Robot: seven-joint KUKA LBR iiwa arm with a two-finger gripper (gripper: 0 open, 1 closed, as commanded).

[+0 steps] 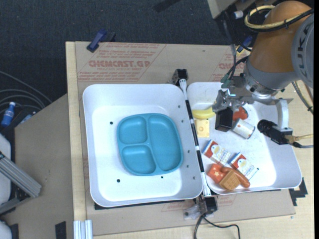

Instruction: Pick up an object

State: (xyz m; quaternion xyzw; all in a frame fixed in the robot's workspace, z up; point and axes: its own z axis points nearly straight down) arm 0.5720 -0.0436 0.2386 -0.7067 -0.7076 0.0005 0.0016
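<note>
A: What writing can be read?

B: "CHEMCAST GP" is printed in red on the brown sheet covering the desk [149,59], behind the left bin [94,133]. Part of the same print is seen behind the right bin [286,168]. Small print on two red-and-white packets [232,158] cannot be read.

A: What is counted?

B: Two white bins are seen side by side. One blue divided plate [149,143], with three compartments, lies in the middle of the left bin. In the right bin, nearest the left bin, one yellow banana-like piece [203,114] and one pale cheese-like block [202,129] are seen. Beyond them lie one white cylinder with a red end [242,127], the two packets, and one orange-red cluster of food shapes [228,176] at the front.

A: And the claw?

B: The claw [224,114] is lowered into the right bin, just beside the yellow piece. A black block appears at its tip; whether anything is gripped cannot be told.
</note>
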